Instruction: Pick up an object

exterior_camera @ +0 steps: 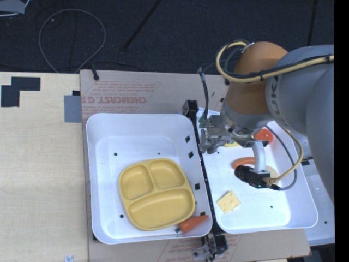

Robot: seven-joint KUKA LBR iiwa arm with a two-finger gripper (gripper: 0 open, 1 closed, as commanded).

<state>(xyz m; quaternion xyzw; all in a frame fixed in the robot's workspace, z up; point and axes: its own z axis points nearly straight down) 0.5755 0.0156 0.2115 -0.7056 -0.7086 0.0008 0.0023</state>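
Orange carrot (193, 223) | L bin (101, 146) | long axis L-R, slight tilt

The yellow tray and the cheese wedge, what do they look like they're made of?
The yellow tray looks like moulded plastic with a matte finish: one even colour, rounded dividers, soft sheen. The cheese wedge seems to be a toy, probably plastic or foam; it is pale yellow with dark dots for holes, too small to tell further.
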